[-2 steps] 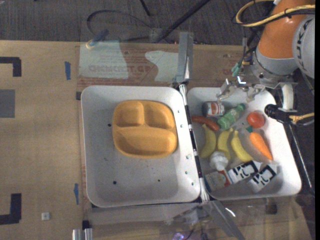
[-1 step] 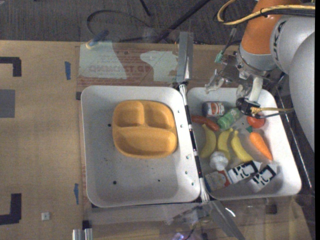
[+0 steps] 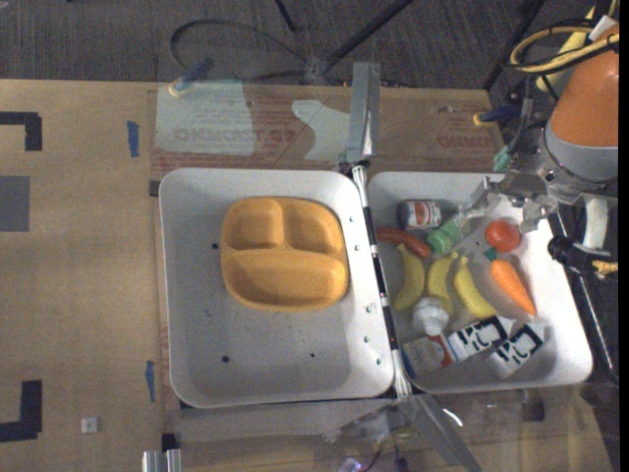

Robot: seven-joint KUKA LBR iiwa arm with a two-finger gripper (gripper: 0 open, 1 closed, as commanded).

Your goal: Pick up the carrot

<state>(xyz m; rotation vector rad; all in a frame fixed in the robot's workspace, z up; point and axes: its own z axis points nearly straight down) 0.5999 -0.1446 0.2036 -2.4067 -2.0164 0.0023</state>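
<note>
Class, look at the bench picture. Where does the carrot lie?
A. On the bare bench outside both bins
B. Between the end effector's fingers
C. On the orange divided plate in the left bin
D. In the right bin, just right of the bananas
D: the carrot lies on the floor of the right bin, just right of the bananas, below the red tomato.

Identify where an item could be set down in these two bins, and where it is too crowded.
Free: the left bin floor in front of the orange plate, and strips beside it. Crowded: the right bin, packed with carrot, bananas, can and cartons.
</note>
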